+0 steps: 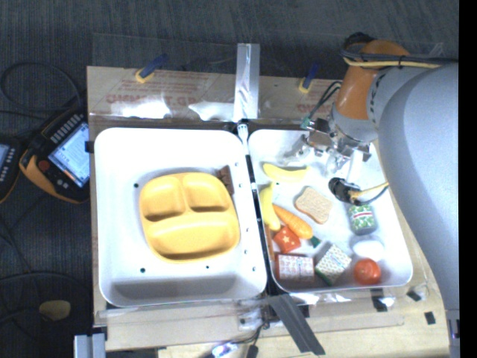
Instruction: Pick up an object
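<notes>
Clutter fills the right bin (403,253), and that decides how this pick ought to go. The gripper (333,142) hangs over the far end of that bin, at the end of the grey arm with its orange band (356,95); whether the jaws are spread or pressed together I cannot tell, and nothing is seen held.

Candidates lie below it — a yellow banana (283,171) near the far left corner, a slice of bread (313,204) just right of it, an orange carrot (291,220) slanting toward the near side, and beside the carrot's near end a red strawberry-like piece (286,239). Along the near wall sit a pink patterned box (295,266), a green-and-white block (332,261) and a red tomato (367,271); a small green-topped can (363,218) stands by the right wall.

The banana and the bread look closest to the gripper, so either seems the sensible target. A good try would, I judge, drop straight down over the banana's middle, jaws across its narrow width, clear of the bin wall. The bread lies flat and may slip out.

The left bin (104,222) holds a yellow divided tray (189,215) — no concern here.
</notes>
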Controlling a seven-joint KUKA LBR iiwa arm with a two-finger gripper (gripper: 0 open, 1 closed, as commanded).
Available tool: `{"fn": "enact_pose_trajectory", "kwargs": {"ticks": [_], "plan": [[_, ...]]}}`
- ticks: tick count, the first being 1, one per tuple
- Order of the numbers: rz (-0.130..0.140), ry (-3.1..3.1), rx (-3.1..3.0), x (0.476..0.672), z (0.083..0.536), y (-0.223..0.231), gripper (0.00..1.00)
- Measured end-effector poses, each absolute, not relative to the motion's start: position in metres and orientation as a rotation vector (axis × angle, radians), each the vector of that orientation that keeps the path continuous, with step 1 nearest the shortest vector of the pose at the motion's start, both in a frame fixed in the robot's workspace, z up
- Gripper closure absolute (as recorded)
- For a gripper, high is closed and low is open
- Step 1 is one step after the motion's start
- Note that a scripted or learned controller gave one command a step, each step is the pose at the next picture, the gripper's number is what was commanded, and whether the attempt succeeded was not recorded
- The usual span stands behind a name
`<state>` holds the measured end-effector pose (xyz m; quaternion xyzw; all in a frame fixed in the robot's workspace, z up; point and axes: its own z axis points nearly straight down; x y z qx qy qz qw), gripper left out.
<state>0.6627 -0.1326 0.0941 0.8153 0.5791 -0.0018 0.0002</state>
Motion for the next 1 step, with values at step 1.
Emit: {"fn": "enact_pose_trajectory", "kwargs": {"ticks": [1], "plan": [[-0.004,2.023,2.404,0.604,0.1147,-0.1345,0.0]]}}
